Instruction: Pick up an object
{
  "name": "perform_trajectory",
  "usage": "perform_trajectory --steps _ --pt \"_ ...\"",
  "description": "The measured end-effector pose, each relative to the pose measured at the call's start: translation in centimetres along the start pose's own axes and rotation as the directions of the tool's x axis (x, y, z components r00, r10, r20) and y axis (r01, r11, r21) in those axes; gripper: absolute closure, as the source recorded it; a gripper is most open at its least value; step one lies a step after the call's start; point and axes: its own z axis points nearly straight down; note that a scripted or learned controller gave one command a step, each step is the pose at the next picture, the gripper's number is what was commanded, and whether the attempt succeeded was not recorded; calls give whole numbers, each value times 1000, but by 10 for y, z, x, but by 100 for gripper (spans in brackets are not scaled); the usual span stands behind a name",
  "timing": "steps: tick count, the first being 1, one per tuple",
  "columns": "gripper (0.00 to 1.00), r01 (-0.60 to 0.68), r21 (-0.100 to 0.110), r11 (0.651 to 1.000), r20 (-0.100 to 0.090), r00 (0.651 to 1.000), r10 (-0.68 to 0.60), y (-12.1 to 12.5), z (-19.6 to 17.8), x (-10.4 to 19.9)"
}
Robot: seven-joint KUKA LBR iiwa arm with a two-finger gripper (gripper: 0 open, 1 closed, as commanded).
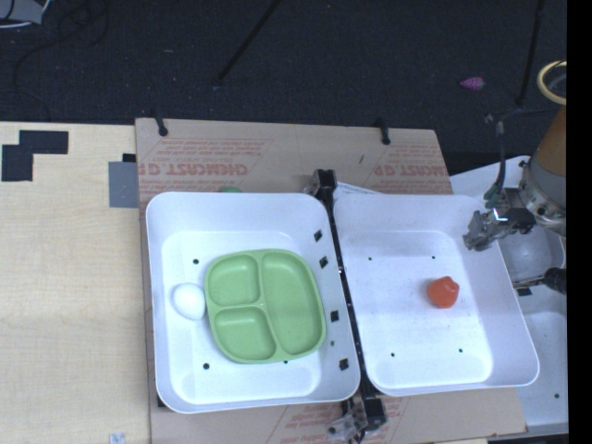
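A small red-orange object (443, 291) lies on the floor of the right bin (407, 359), right of its middle. In the left bin (176, 220) rests a green divided plate (265, 304) with three compartments, and a white egg-shaped object (189, 301) touches its left edge. My gripper (483, 228) hangs over the right bin's upper right rim, above and to the right of the red-orange object and apart from it. Nothing shows between its fingers.
A black divider (335, 285) runs between the two bins. Cardboard (277, 160) lies under and behind them. The arm's wrist and cables (541, 192) stand at the right edge. A wooden bench top (65, 294) spreads to the left.
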Motion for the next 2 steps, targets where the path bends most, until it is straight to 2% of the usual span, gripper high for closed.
perform_trajectory --steps 2 --pt "100 3 3 1000 -2 1000 -3 -6 8 121"
